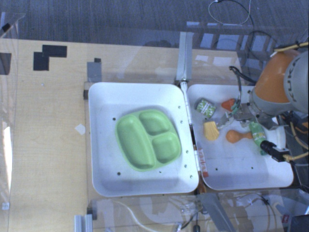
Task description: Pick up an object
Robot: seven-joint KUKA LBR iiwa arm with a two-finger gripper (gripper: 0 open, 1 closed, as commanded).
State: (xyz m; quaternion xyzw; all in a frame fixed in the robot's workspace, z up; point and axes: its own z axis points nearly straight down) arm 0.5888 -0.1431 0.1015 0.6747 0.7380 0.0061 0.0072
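The right bin (241, 173) holds several small objects. A green can-like piece (206, 108) lies at its upper left, with a yellow block (211, 130) just below it. A red-orange piece (228, 103) sits near the top, partly behind the gripper. An orange drumstick-shaped toy (235, 136) lies in the middle, and a green bottle (257, 134) rests to its right. My gripper (231, 118) reaches in from the right and hangs low among these, between the red-orange piece and the orange toy, just right of the yellow block. Nothing is visibly held.
The left bin (104, 129) carries a green three-compartment plate (147, 139). A metal divider (189, 124) separates the bins. The arm's wrist with its orange band (273, 83) and cables (289, 129) cover the right bin's upper right corner.
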